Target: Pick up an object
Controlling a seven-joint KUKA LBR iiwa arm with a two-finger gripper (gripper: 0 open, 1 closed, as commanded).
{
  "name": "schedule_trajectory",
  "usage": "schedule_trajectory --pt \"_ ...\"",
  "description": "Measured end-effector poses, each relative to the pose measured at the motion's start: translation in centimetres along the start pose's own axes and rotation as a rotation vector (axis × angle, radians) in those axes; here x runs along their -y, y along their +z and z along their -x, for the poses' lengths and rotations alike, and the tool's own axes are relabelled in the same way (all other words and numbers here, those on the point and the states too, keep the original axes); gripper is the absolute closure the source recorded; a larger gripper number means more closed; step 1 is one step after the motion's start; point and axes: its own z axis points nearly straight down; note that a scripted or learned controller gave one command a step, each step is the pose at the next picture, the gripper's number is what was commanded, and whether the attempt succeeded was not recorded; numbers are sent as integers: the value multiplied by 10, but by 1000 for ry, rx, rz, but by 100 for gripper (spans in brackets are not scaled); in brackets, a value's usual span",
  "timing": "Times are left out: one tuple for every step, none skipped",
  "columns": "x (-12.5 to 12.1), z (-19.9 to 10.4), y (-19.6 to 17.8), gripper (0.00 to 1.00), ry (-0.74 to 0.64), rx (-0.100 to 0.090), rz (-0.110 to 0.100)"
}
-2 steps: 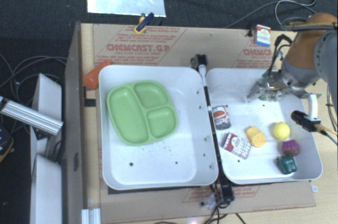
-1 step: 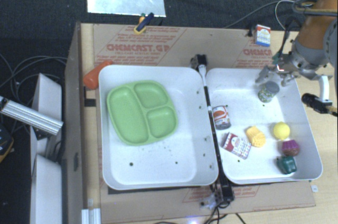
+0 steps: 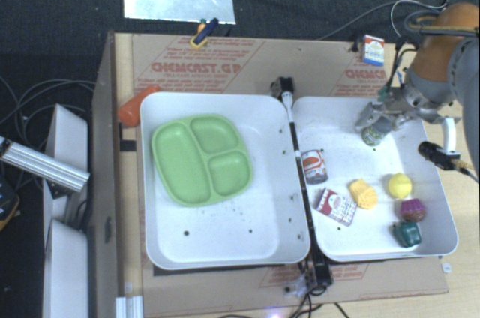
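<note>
My gripper (image 3: pixel 373 130) hangs low over the far part of the right bin (image 3: pixel 341 121), coming in from the right on the grey arm. A small greenish-grey thing sits right under its tip; what it is stays unclear. Nearer in the same bin lie a red and white can (image 3: pixel 313 166), a red and white carton (image 3: pixel 335 206), a yellow corn-like piece (image 3: pixel 364 194), a yellow ball (image 3: pixel 399 185), a purple piece (image 3: pixel 412 209) and a teal piece (image 3: pixel 407 234).
The left bin (image 3: pixel 262 234) holds a green divided plate (image 3: pixel 201 157). An orange object (image 3: pixel 130 108) sits by that bin's far left corner. A small red and white box (image 3: pixel 373 50) stands on the bench behind the right bin. A black part (image 3: pixel 439 154) juts over the right rim.
</note>
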Motion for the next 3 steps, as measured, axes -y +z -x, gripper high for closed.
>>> schedule_trajectory --pt "-2 0 -13 100 -3 3 6" --pt "50 -38 -61 100 2 0 2" --pt "59 -86 -131 100 1 -1 3"
